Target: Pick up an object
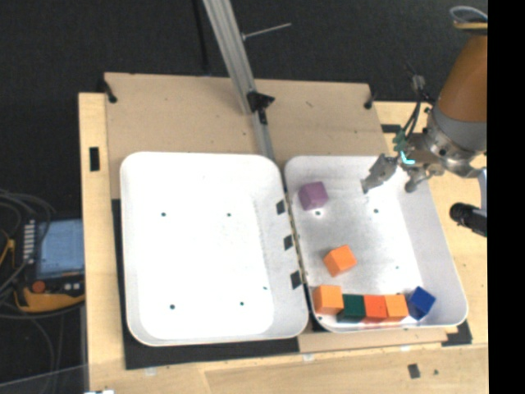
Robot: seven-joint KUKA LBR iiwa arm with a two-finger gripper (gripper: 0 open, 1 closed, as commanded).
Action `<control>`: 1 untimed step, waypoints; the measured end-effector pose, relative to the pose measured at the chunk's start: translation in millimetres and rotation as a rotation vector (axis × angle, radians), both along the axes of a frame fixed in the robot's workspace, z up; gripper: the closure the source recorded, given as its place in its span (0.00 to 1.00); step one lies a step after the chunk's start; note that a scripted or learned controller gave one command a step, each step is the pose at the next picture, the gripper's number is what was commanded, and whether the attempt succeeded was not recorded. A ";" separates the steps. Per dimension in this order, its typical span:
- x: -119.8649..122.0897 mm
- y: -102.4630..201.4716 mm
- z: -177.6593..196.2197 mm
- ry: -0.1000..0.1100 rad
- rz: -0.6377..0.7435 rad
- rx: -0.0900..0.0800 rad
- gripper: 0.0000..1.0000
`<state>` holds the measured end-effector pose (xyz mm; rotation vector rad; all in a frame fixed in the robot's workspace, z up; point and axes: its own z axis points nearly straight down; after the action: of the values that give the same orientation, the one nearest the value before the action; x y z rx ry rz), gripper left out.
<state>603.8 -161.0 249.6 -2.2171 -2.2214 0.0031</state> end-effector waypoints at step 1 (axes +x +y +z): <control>0.8 0.0 2.5 -0.004 0.001 -0.001 0.00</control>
<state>604.6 -161.1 252.0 -2.2189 -2.2250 -0.0005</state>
